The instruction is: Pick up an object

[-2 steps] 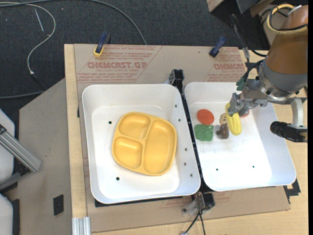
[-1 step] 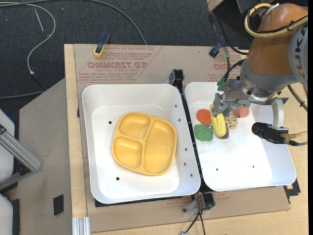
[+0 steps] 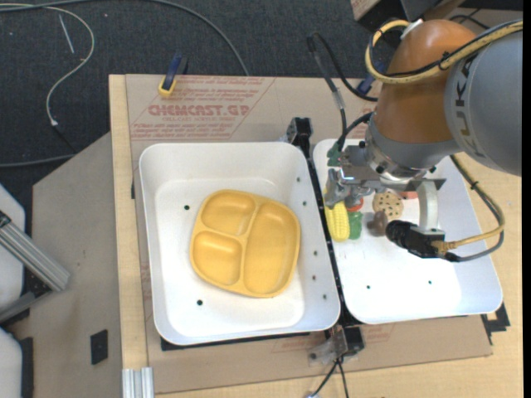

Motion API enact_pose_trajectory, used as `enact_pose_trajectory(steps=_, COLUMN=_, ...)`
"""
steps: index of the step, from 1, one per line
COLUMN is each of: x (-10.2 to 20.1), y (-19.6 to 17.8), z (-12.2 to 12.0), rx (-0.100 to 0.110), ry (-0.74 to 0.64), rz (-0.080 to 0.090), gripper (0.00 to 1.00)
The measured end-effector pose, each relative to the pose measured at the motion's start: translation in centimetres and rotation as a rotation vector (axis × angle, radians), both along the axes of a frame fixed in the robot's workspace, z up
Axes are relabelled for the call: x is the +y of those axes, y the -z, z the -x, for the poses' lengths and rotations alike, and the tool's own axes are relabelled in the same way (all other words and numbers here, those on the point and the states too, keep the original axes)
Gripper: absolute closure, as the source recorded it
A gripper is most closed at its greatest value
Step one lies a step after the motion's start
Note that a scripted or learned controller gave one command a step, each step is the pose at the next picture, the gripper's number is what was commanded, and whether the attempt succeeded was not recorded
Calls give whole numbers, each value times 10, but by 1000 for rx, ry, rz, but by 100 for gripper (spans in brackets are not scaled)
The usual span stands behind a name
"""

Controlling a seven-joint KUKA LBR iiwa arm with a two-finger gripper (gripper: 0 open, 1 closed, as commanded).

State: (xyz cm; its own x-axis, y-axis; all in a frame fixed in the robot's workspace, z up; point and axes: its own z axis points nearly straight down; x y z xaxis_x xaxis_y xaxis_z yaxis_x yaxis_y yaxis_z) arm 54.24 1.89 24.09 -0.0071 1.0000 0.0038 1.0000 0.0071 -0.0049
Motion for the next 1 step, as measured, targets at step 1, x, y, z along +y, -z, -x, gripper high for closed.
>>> enact_pose_trajectory(steps=1, x=54, y=13, z=10, rx=0, ry=1, rz=1, gripper=100)
